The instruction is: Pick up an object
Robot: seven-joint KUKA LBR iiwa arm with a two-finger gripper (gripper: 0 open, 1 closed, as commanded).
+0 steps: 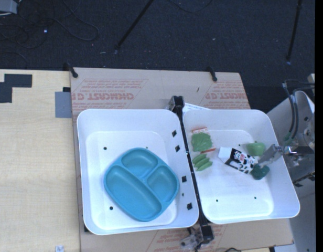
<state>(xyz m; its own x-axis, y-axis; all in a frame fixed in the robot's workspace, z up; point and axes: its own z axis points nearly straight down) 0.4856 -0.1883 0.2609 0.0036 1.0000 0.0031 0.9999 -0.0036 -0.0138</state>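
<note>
While the arm reaches in from the right, we place the claw [266, 159] low over the right bin [279, 206], among a dark green piece [260, 172], a pale green piece [256, 148] and a cow-patterned carton [239, 160]. We cannot tell how the claw is set, nor whether anything is gripped. Further left lie a leafy green toy [201, 140] and a pea pod [202, 163]; the left bin [90, 140] carries a blue divided plate [141, 183]. We judge this the grasp attempt; next calls for a clean lift to confirm the catch.

Cow-print carton [238, 159] lies flat in right bin [245, 209].
</note>
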